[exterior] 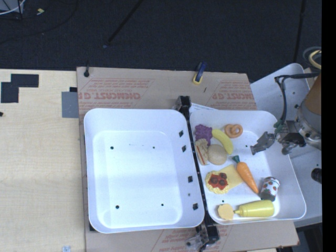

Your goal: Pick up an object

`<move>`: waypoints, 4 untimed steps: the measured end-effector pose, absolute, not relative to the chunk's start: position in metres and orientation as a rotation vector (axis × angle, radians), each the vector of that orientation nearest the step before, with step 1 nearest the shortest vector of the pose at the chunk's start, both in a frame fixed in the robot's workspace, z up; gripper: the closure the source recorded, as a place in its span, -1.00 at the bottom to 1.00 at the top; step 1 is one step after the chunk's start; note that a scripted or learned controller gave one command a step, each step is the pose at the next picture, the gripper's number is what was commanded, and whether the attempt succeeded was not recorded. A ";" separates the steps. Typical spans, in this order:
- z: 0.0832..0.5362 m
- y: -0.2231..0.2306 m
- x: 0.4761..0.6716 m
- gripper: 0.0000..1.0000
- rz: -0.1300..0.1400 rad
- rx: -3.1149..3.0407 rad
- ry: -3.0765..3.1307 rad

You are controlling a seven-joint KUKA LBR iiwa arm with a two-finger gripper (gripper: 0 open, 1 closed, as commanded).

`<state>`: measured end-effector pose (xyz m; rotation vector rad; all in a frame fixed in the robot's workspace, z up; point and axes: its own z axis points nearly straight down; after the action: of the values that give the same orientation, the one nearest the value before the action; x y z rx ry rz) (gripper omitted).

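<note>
The right bin [283, 164] holds several toy foods: purple grapes [203, 133], a yellow banana [222, 140], a small pretzel [233, 130], a sandwich [201, 151], a beige round piece [217, 154], an orange carrot [247, 176], a yellow slice with red topping [220, 181], a yellow bottle [255, 209] and a small grey, white and red object [270, 187]. My gripper [275, 142] hangs over the bin's right side, right of the banana and above the carrot. It is open, with its fingers spread and nothing between them.
The left bin [94, 140] lies beside the right one, with a black clip strip [190, 156] between them. Both rest on a cardboard sheet [131, 91]. A blue and yellow clamp [199, 73] stands at the back edge. The arm's cables [286, 96] rise at the right.
</note>
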<state>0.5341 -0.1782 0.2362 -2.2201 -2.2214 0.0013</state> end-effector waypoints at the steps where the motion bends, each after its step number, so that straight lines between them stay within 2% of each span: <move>1: 0.085 -0.130 0.579 -1.00 -0.002 -2.211 -2.219; 2: 0.088 -0.103 0.628 -1.00 0.000 -2.221 -2.227; 3: 0.089 -0.093 0.641 -1.00 0.036 -2.225 -2.219; 4: 0.102 -0.090 0.644 1.00 0.015 -2.228 -2.224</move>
<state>0.6437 -0.0901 0.1018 -2.2281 -2.2238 0.0146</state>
